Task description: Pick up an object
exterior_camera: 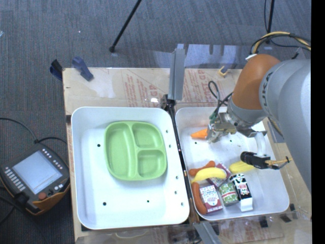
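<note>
The approach step is judged to be in hand: the fingers (pixel 215 132) are lowered into the right bin (pixel 282 187), and whether they are open or closed cannot be told. An orange carrot-like piece (pixel 199 134) is seen just beside them, on their left, apparently untouched. A small shift toward it, then a closing, is called for. It is small, tapered and bright orange.

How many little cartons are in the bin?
3: red carton, green carton and black-and-white carton, side by side at the right bin's near end.
</note>
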### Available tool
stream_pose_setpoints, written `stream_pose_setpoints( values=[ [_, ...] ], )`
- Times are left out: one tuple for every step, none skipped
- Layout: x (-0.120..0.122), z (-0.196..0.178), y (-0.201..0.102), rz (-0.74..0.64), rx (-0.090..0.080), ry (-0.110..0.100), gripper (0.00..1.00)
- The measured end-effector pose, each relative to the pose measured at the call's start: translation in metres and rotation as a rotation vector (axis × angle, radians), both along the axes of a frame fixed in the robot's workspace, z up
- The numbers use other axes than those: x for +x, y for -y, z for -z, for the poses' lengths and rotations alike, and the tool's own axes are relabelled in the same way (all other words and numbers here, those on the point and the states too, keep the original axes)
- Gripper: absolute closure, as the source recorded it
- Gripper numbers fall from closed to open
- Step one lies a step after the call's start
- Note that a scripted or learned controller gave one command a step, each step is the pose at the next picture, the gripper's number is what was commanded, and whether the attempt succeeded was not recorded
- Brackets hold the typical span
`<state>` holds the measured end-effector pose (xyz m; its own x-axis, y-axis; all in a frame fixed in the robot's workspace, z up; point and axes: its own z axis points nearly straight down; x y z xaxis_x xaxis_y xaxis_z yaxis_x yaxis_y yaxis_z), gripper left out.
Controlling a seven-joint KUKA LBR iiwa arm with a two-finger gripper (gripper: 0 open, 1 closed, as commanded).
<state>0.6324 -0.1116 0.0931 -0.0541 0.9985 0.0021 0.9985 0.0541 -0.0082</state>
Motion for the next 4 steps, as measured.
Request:
stream_pose_setpoints(
  values=[
    [0.000, 0.000, 0.000, 0.000, 0.000, 0.000, 0.00],
    [0.000, -0.007, 0.000, -0.002, 0.001, -0.004, 1.00],
    [0.000, -0.007, 0.000, -0.003, 0.001, -0.004, 0.00],
    [0.000, -0.015, 0.000, -0.004, 0.002, -0.008, 1.00]
  ],
)
